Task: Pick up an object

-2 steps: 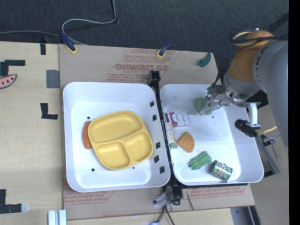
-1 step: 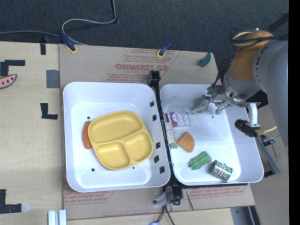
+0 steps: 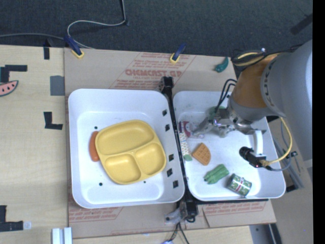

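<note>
Grey metal gripper [image 3: 197, 130] reaches low over the right white plastic bin [image 3: 264, 189]; whether it grasps anything cannot be told. Just below lies an orange waffle-shaped toy [image 3: 201, 154], then a green pickle-like toy [image 3: 216, 174] and a small green can [image 3: 238, 184].

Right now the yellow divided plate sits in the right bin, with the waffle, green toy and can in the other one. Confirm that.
Not quite. The camera view shows the yellow divided plate in the left bin, not the right. The waffle, green toy and can lie in the other one, the right bin.
</note>
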Controlling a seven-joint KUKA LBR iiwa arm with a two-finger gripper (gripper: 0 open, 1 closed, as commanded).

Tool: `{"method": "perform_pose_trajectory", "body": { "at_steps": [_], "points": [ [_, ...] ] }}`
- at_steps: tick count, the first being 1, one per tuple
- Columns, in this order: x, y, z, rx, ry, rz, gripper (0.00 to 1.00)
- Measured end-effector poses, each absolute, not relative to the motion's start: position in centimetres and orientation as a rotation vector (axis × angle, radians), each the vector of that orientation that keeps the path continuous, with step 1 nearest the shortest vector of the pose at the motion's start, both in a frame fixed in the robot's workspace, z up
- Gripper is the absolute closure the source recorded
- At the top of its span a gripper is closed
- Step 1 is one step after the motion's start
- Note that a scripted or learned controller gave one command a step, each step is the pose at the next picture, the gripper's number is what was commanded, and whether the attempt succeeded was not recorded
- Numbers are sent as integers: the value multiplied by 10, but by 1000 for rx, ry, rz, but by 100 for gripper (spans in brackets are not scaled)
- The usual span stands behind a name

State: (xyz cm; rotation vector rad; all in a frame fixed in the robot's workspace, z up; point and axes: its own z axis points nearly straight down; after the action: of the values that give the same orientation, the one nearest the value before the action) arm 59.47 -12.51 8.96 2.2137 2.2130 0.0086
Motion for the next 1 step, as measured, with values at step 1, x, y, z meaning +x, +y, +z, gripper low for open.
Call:
{"method": "perform_pose_trajectory", "body": {
  "at_steps": [1],
  "points": [
    [597,-123,102,2214,2214,19,100]
  ]
}}
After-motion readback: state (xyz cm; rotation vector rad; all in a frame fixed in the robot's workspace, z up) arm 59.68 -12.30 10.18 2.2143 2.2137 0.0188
